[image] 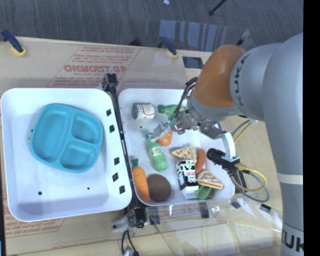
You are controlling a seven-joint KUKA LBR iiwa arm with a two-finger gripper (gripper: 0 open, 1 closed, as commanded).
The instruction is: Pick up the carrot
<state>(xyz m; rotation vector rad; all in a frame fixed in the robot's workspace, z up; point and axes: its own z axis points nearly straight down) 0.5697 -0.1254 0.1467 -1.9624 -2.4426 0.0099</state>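
Even overhead light, bright white bins (pixel 21 196) slightly washed out, soft shadows beneath the arm (pixel 266 84), mild overall softness, dim upper background

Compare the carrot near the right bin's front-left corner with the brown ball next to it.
The long orange carrot is a tapered stick lying along the bin's left wall; the round brown ball is dark, squat and wider. The carrot has a green tip at its far end; the ball is one colour. Both lie in the right white bin, touching.
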